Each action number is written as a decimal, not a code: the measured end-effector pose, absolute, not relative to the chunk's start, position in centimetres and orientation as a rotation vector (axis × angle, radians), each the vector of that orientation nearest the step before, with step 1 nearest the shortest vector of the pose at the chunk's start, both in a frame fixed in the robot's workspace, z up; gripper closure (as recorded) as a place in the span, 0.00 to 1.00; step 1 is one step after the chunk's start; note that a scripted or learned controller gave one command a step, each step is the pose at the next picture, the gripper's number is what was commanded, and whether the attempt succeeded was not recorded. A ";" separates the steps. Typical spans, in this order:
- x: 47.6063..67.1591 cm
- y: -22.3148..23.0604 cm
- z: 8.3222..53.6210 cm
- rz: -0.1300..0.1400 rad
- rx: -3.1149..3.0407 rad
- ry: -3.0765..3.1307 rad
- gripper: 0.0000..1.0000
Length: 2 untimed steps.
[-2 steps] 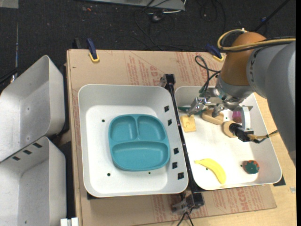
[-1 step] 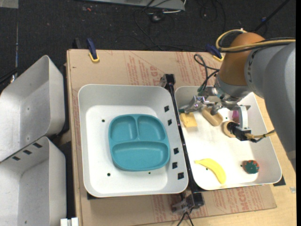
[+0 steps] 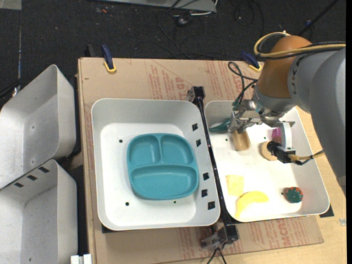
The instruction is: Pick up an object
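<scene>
My gripper [image 3: 240, 123] hangs over the far left part of the right bin [image 3: 311, 202]. Directly beneath its tip is a tan-brown block [image 3: 241, 141], touching or nearly touching it. A teal item [image 3: 220, 127] lies just left of the gripper against the bin wall. A pink object [image 3: 276, 133] and a round tan piece [image 3: 268, 150] sit to the right, partly under the arm's black fitting. Nearer the front lie a pale yellow square [image 3: 234, 183], a yellow banana [image 3: 251, 201] and a small red and green object [image 3: 293, 194].
The left bin [image 3: 104, 202] holds a teal divided plate [image 3: 163, 166]. A black divider [image 3: 209, 158] runs between the bins. The grey arm with its orange band [image 3: 283, 65] covers the far right corner of the right bin. White containers [image 3: 33, 147] stand left of the bench.
</scene>
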<state>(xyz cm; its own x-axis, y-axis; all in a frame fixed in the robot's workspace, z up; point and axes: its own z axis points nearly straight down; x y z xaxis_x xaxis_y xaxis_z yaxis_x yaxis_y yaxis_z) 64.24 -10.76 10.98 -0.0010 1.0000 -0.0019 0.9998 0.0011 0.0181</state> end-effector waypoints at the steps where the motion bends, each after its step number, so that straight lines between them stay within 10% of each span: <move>1: 64.0 -11.3 17.2 0.005 2.218 2.217 1.00; 2: 64.2 -11.3 22.6 0.006 2.214 2.220 1.00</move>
